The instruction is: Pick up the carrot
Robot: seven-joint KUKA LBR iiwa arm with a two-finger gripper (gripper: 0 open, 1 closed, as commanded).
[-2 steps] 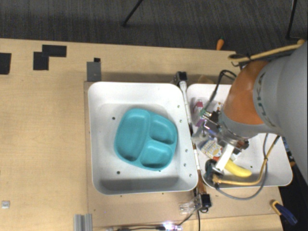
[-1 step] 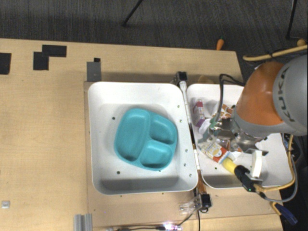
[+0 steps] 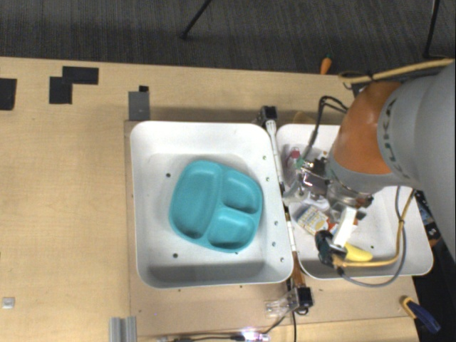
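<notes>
My arm (image 3: pixel 370 134) reaches over the right bin (image 3: pixel 420 258) and covers most of its floor. The gripper (image 3: pixel 308 180) hangs low at the bin's left side, near the wall shared with the left bin. Its metal parts sit just above a small pile of things (image 3: pixel 308 218), pale with bits of colour. A pinkish thing (image 3: pixel 292 155) lies at the bin's far left corner. Whatever lies under the wrist is hidden, and I cannot make out anything held in the gripper.
The left bin (image 3: pixel 149 155) holds a teal divided plate (image 3: pixel 216 205). A yellow banana-shaped thing (image 3: pixel 356 254) lies near the right bin's front wall. A small orange tip (image 3: pixel 325 65) shows at the bench's far edge. Black blocks (image 3: pixel 71 83) sit at the far left.
</notes>
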